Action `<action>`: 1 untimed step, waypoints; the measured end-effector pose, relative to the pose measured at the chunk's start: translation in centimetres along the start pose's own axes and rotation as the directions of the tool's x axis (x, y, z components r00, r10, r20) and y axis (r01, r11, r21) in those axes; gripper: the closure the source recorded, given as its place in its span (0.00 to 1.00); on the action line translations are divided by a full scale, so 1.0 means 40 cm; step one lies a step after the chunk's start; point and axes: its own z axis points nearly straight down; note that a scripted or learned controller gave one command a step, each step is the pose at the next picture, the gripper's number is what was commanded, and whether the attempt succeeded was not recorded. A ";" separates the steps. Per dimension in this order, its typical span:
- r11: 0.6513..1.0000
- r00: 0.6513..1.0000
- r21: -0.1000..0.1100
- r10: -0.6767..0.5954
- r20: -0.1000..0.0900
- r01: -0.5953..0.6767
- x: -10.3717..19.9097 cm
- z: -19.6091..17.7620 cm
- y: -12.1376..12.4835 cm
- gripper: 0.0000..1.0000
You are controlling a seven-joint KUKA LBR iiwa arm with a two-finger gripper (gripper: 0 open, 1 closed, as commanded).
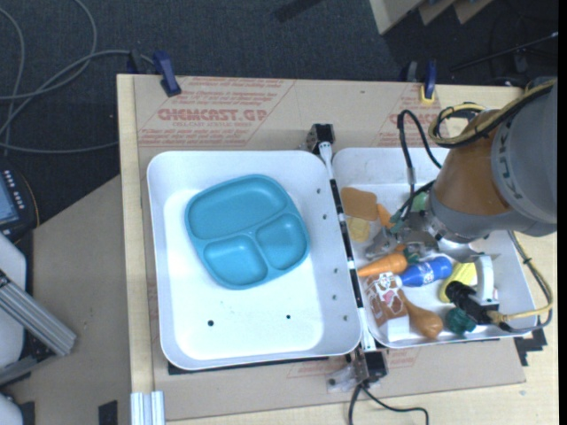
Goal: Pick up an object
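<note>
The grey arm is reached in over the right bin, and its jaws are held low above the heap of small things there. It cannot be told if the jaws are open or closed, and nothing can be seen held between them.

An orange carrot is seen just below the jaws in the view, close to them. A blue bottle lies beside the carrot, a bit further toward the arm. A tan piece lies just past the jaws on the side of the other bin, with a small yellow piece under it. A brown packet and a brown lump lie further down from the jaws, near the front wall of the bin. A yellow thing and a green thing are found under the arm.

A blue plate with three parts lies in the left bin, well apart from the jaws. Both bins are set side by side on the worktop.
</note>
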 end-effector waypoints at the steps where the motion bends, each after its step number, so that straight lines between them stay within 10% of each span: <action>1: 1.000 1.000 -0.002 0.000 0.001 0.000 0.000 -0.026 0.001 1.00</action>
